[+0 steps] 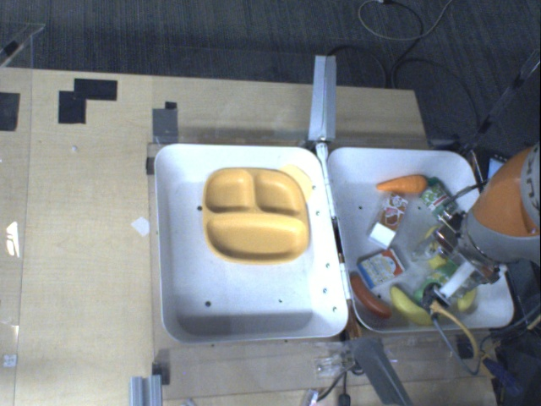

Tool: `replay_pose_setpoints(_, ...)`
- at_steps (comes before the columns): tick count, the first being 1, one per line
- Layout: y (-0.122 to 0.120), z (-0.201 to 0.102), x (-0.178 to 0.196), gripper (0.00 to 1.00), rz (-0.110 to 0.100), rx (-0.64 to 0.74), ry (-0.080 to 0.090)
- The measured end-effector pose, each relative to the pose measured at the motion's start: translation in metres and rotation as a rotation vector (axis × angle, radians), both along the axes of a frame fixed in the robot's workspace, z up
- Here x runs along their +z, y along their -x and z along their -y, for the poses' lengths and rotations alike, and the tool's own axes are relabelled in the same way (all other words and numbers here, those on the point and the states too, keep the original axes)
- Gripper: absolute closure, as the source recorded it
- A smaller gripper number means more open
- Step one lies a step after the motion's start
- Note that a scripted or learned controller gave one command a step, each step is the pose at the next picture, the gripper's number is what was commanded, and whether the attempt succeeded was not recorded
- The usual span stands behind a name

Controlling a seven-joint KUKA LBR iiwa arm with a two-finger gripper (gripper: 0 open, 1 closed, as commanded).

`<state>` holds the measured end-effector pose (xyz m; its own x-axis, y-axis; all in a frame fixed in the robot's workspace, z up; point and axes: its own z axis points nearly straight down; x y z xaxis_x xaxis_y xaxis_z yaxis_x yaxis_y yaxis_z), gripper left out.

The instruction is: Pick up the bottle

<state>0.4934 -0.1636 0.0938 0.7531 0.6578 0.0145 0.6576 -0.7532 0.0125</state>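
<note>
White bins sit side by side: left bin (173,252) holds a yellow divided tray (256,213); right bin (355,163) holds clutter. Gripper (445,265) reaches into the right bin's near corner, beside a banana (409,305); its finger state cannot be told. Clear bottle (416,231) lies mid-bin, below a carrot (402,183), apparently ungrasped. A sausage (369,299) lies near the banana.

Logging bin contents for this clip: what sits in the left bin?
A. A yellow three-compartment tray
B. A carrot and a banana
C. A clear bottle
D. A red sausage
A. The yellow three-compartment tray lies alone in the left bin, while the carrot, banana and the other clutter lie in the right bin.
</note>
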Motion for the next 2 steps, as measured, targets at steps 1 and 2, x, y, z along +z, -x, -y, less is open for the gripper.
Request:
replay_pose_setpoints(1,-0.087,0.005,-0.006,0.00,-0.010,-0.239,-0.002)
replay_pose_setpoints(2,-0.074,-0.017,-0.005,0.00,-0.009,-0.190,0.000)
